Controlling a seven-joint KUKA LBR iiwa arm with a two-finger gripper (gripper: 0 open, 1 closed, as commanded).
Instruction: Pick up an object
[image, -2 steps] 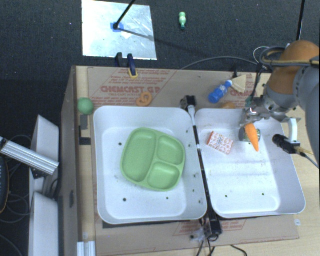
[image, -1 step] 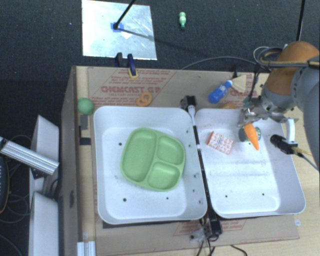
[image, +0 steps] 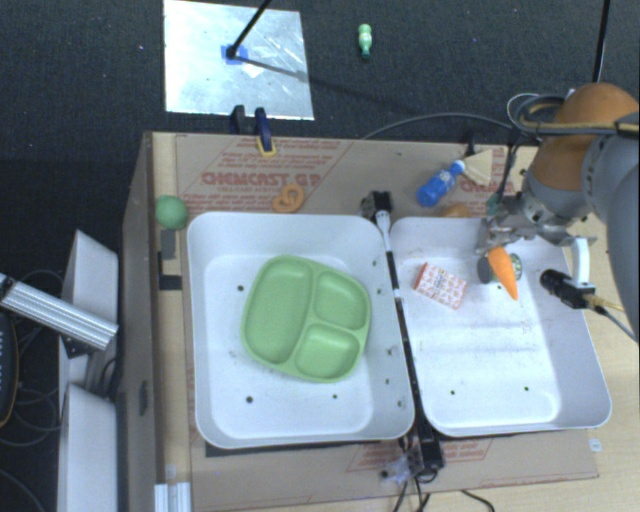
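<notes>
My gripper (image: 497, 240) hangs over the back right part of the right bin (image: 500, 400). An orange carrot (image: 503, 274) with a green patch lies slanted right under the gripper, its thick end touching or nearly touching the gripper's tip. Whether the carrot is held or resting on the bin floor, I cannot tell. A small white and orange box (image: 440, 285) lies on the bin floor to the left of the carrot, apart from the gripper.
A green divided plate (image: 305, 318) lies in the left bin (image: 230, 400). A blue bottle (image: 440, 185) lies behind the right bin. A green ball (image: 170, 211) and an orange ring toy (image: 288, 198) sit on the bench. A black part (image: 563, 289) overhangs the right bin's right side.
</notes>
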